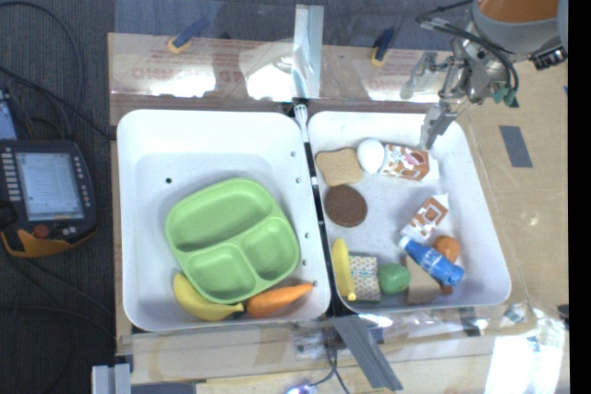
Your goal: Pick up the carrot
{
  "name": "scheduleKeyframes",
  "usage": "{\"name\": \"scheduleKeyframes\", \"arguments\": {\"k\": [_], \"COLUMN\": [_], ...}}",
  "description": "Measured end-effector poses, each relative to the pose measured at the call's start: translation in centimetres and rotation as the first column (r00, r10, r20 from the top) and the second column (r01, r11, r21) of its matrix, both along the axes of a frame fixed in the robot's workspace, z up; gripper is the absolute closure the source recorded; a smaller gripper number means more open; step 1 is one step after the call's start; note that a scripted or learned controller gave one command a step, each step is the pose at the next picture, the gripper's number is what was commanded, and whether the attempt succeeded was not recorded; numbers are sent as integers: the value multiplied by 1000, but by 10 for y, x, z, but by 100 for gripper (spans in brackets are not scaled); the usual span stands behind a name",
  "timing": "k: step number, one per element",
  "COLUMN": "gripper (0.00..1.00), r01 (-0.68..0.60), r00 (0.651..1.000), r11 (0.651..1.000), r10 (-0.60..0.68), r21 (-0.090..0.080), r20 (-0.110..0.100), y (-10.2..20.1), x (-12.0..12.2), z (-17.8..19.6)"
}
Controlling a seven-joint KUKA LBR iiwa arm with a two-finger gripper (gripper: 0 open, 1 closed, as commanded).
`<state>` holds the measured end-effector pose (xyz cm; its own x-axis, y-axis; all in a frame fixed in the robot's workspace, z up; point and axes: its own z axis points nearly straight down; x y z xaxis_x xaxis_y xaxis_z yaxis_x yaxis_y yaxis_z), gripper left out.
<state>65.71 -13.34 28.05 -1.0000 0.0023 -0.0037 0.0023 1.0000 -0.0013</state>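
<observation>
Your pincer [431, 136] hangs over the right bin's [488, 226] far rim, whether spread or pressed together you cannot tell, orange carrot [277, 298] lying at the left bin's [138, 198] near edge beside the green plate [231, 240].

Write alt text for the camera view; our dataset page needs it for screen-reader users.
An orange carrot lies in the left bin beside a green divided plate and a banana. The gripper hangs over the right bin's far edge, away from the carrot.

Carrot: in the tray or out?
Out. The carrot lies on the left bin floor, against the green tray's near edge, beside a banana.
</observation>
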Motion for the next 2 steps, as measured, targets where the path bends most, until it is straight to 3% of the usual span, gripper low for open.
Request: {"name": "scheduleKeyframes", "arguments": {"k": [1,2], "gripper": [0,0], "r01": [193,-243], "r00": [981,970], "r11": [981,970], "r10": [-193,243], "r21": [2,2], "r20": [-5,-4], "y": [67,75], "x": [-68,-143], "z": [-57,-76]}}
